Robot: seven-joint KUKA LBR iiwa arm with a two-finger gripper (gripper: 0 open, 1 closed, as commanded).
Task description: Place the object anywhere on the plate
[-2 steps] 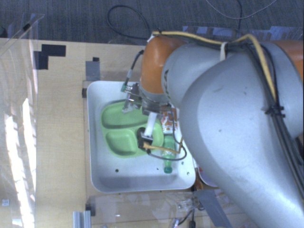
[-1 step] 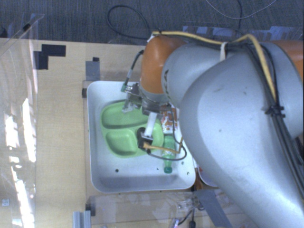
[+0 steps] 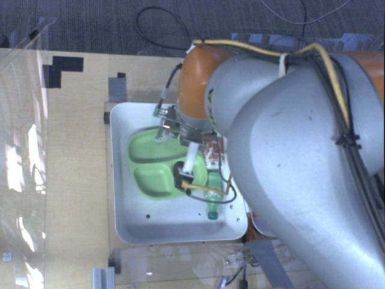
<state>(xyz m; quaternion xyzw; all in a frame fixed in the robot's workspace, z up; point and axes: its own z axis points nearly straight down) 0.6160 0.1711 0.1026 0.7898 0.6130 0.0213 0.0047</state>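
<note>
Left of the claw (image 3: 163, 134), the green plate (image 3: 144, 152) and white bin (image 3: 120, 179) floor lie open; right of it, the grey arm (image 3: 289, 161) and a green bottle (image 3: 212, 212) block the way

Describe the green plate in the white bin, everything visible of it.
The green plate is pale lime, smooth and glossy, plastic by its look, with rounded edges. A raised ridge splits it into compartments; two show, one upper and one lower. It lies flat on the floor of the white bin, towards its left side. The arm hides its right part, so what touches it there cannot be told.
</note>
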